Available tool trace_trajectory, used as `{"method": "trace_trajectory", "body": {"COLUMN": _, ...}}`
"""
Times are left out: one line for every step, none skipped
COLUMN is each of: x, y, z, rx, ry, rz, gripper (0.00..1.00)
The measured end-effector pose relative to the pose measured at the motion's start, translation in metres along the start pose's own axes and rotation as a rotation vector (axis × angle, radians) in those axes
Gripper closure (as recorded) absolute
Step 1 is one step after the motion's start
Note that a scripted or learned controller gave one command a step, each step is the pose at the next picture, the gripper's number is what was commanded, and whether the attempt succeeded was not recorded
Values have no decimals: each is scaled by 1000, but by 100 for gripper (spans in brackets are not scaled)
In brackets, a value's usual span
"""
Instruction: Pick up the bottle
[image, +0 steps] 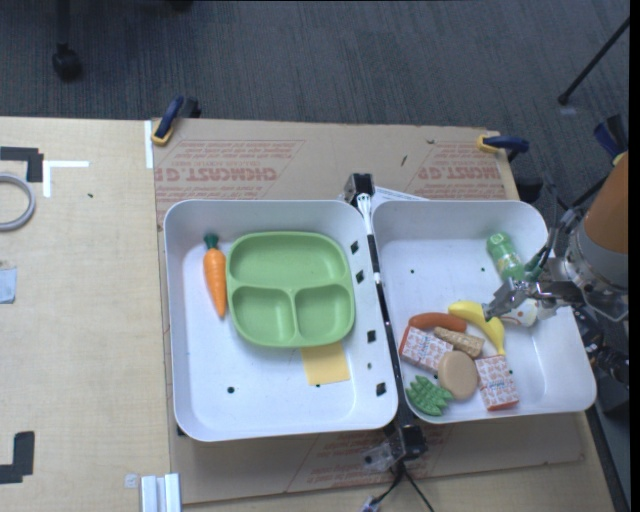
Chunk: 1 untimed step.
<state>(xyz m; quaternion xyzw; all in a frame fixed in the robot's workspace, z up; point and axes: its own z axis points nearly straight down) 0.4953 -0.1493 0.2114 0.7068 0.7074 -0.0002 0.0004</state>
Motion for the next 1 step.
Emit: {"method": "trace_trajectory", "body": {"x": 0, "y": 1, "z": -10, "rx": -1, "ry": -1, "rz": 0, "gripper": 100}}
